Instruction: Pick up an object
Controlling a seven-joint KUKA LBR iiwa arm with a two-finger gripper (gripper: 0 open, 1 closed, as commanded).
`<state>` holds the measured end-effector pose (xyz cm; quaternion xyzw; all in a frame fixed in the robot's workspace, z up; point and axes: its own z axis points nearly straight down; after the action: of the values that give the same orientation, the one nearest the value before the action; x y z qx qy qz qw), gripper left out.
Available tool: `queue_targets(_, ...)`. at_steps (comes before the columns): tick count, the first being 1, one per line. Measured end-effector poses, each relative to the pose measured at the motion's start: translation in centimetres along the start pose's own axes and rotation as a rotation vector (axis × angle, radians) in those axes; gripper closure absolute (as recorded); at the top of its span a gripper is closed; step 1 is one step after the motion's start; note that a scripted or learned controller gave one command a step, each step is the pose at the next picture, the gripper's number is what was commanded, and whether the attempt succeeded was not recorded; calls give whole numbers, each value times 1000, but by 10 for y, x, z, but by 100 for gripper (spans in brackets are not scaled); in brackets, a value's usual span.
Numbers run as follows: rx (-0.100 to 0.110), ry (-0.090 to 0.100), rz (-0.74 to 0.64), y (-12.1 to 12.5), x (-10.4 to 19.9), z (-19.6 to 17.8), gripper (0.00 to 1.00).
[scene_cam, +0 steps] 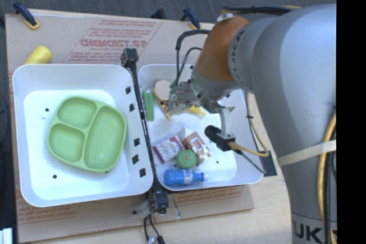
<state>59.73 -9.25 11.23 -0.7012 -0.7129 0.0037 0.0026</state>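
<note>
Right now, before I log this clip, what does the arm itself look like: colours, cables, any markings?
The arm is a bulky, rounded KUKA iiwa in smooth light grey, with an orange band above the wrist. Thin dark cables loop beside the band, and a yellow cable runs down the right side. Part of the black lettering "UK" shows on the lower casing. The gripper is a grey metal assembly; its tips are too cluttered to describe.

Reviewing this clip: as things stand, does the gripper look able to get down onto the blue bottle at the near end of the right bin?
Probably yes. The blue bottle lies uncovered on its side in the right bin, nothing on top, only a green round object close beside it. The gripper sits farther up the same bin.
</note>
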Motion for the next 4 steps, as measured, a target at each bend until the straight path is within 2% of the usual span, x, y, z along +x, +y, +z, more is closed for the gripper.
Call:
queue_targets(1, 0, -1, -1, 0, 0, 0, 0)
queue_targets(2, 0, -2, -4, 0, 0, -10, 100)
queue_targets(3, -5, 1, 10, -85, 6, -79, 100)
queue_targets(4, -5, 2, 10, -85, 6, -79, 0)
